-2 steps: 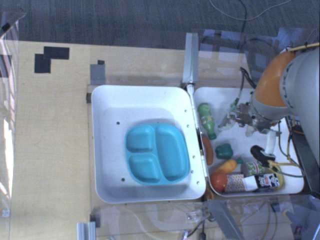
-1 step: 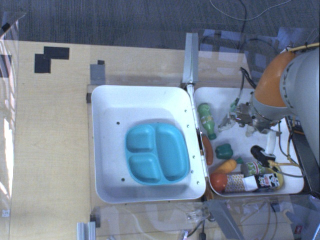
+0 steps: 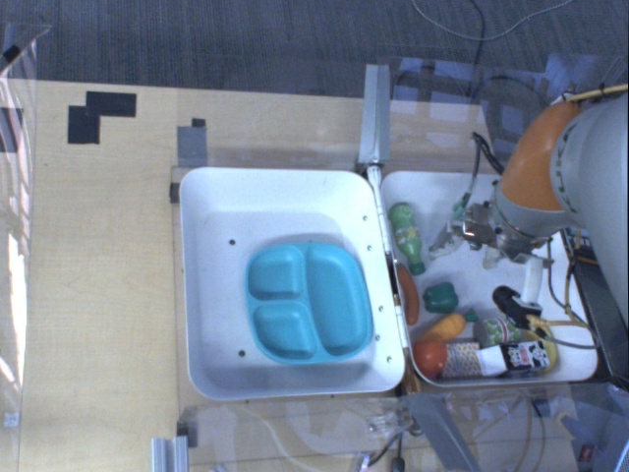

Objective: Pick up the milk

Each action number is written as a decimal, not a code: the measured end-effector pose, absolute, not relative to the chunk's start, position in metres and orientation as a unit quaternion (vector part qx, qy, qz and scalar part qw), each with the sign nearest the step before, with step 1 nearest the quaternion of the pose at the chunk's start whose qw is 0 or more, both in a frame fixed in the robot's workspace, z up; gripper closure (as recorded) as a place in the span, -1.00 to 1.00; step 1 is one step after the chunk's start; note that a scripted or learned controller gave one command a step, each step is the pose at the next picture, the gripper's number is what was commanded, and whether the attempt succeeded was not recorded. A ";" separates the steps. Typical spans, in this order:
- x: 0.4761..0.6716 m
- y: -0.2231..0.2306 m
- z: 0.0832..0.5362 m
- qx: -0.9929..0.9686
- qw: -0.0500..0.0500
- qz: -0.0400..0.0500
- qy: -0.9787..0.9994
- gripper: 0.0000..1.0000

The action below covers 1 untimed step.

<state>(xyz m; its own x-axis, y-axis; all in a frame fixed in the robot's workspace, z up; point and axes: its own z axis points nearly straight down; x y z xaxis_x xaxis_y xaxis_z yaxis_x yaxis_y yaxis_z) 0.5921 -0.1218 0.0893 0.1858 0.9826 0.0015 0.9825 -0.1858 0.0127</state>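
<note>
One claw [image 3: 479, 234] is hanging over the far half of the right bin [image 3: 428, 193], well apart from the milk carton [image 3: 516, 358] and up-view of it. I cannot tell whether the claw is open or closed. The milk carton is lying on its side against the bin's near wall, at the corner nearest the arm's side.

Crowding is looking like the main hazard. An orange carrot [image 3: 444, 326] is lying just left of the carton and slightly up-view, and a red tomato [image 3: 428, 356] is sitting further left along the same wall. A descent drifting leftward would probably be closing on one of those instead. The wall is also leaving little room on the carton's near side, so a jaw may be striking the rim or sliding off the flat face.

Further up-view and left of the carton, a small green vegetable [image 3: 440, 296], a brown sausage-like piece [image 3: 410, 301] and a green bottle [image 3: 406, 234] are sharing that bin. Far left of the carton, the left bin [image 3: 211, 264] is holding a blue divided plate [image 3: 310, 301]. Both bins are resting on the pale tabletop [image 3: 98, 264].
</note>
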 end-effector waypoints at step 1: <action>0.660 -0.171 0.087 0.747 0.003 0.002 0.665 -1.00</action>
<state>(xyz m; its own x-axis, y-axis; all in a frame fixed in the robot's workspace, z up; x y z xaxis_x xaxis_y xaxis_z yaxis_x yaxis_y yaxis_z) 0.6599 -0.1714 0.0869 0.1159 0.9933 -0.0018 0.9932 -0.1159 0.0070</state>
